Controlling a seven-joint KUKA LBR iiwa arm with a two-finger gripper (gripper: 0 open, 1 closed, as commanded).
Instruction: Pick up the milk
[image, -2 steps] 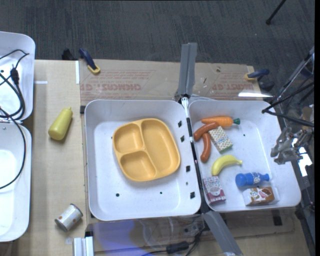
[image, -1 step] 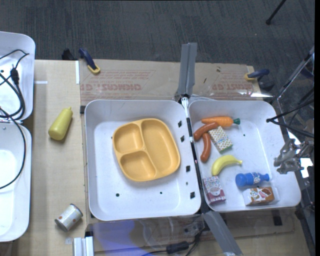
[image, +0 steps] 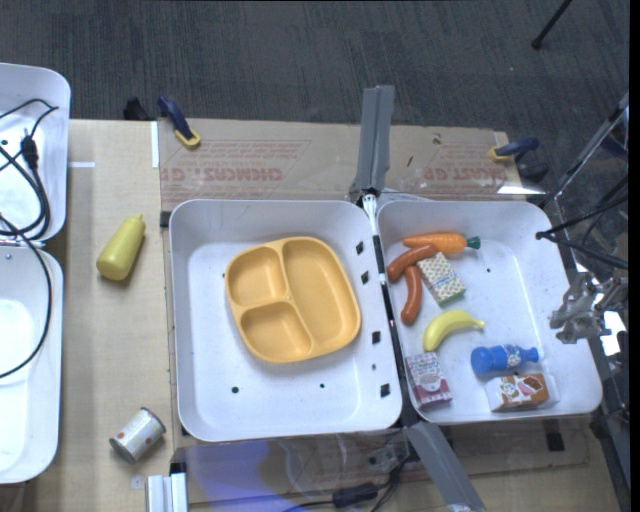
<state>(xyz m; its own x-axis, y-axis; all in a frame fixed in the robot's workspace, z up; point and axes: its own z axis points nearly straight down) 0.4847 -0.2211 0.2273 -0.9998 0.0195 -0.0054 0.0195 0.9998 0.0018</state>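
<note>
A small white and red carton (image: 427, 380), which I take for the milk, lies at the front left corner of the right bin (image: 520, 215). Right of it rest a blue bottle (image: 503, 358) and an orange and white box (image: 521, 392). My gripper (image: 578, 316) hangs over the right rim of that bin, well right of the carton and just up and right of the blue bottle. Nothing is seen held in it.
The right bin also holds a carrot (image: 437, 242), two sausages (image: 408, 281), a green and yellow box (image: 441, 278) and a banana (image: 451, 327). A yellow divided plate (image: 292, 297) fills the left bin (image: 200, 330). A yellow bottle (image: 121, 248) and a can (image: 136, 434) lie on the bench.
</note>
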